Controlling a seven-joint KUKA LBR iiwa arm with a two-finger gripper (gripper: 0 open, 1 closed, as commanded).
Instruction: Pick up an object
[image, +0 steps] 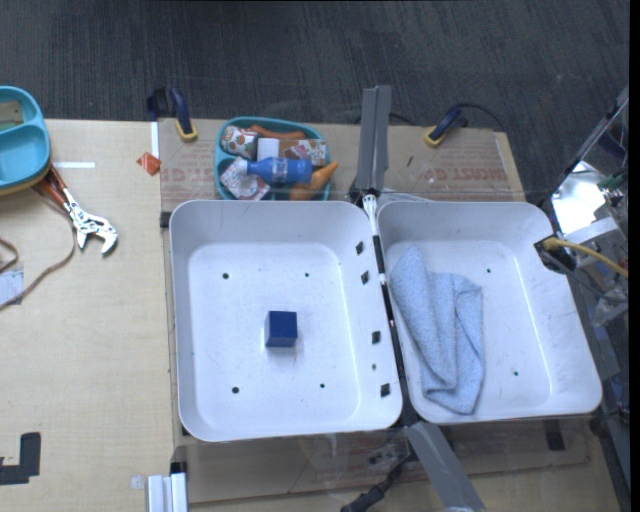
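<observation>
Small blue cube (282, 329), sitting flat near the middle of the left bin (200, 400), well apart from every wall. Pale blue-grey towel (440, 335), crumpled and folded lengthwise, lying in the right bin (560, 370) along its left side, running from near the back wall to the front rim.

Dark grey carpet floor (300, 50) runs across the top, behind a light wooden bench (80, 340) under even, flat light. On the bench: a teal dish of clutter (272, 160) at the back, a blue tray (20, 135) at the far left edge with a wrench (88, 225) beside it. Orange-handled clamps (180, 112) grip a cardboard sheet (450, 165) at the back edge.
</observation>
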